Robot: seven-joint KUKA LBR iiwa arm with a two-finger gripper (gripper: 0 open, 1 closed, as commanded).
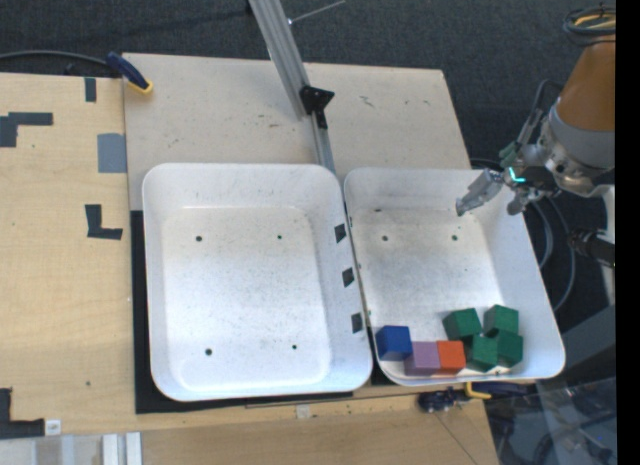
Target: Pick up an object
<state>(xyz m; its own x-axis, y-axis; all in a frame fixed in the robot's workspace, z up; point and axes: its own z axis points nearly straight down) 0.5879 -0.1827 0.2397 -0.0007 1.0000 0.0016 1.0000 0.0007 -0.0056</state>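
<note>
The left bin (pixel 245 278) shows bare white floor. In the right bin (pixel 440 263), blocks cluster at the near edge: a blue cube (pixel 394 341), purple block (pixel 426 356), orange block (pixel 451 355) and overlapping green blocks (pixel 485 335). The gripper (pixel 480 193) hovers over the bin's far right rim, well apart from them; its state is impossible to tell.

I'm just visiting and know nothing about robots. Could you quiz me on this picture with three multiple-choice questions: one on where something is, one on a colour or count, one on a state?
1. Where are the blocks?
A. left bin
B. near corner of the right bin
C. on the bench

2. What colour are most blocks?
A. green
B. yellow
C. white

3. The claw is:
A. carrying a block
B. resting on the blocks
C. over the right bin's far edge, away from the blocks

Answers:
1 B: the blocks crowd the right bin near corner.
2 A: green outnumbers blue, purple, orange.
3 C: the claw is far from them.
</note>
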